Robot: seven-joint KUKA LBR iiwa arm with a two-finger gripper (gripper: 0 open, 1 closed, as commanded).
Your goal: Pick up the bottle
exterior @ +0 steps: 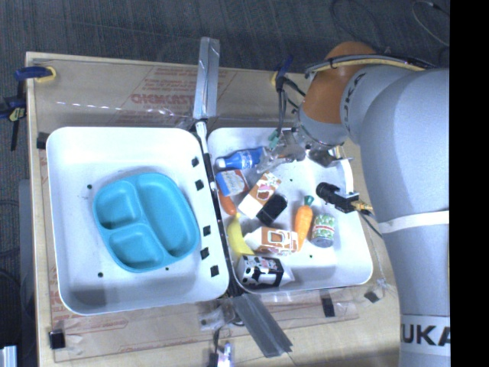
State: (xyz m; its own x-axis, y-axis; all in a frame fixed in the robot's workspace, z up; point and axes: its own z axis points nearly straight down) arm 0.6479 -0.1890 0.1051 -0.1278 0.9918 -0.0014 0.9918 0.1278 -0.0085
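The tool (281, 148) hangs at the far side of the right bin (348, 264), just beside the cap end of the bottle (238, 160); whether it is released or clenched, I cannot tell from this view.

From the left: the left bin (65, 205) holds a blue divided tray (145, 220). In the right bin the bottle lies on its side near the dividing wall, clear with a blue label, and rests against a pile of small packages. Next to these are a banana (237, 237), a carrot (303, 222), a small can (323, 230) and a black and white box (260, 271).

To do the step well, I think the tool should come down across the narrow body of the bottle, not along it, and avoid the wall and the orange package (231, 182) beside it.

Writing: red print on the counter (114, 90) is too faint to read. On the arm (405, 167) I read "UKA".
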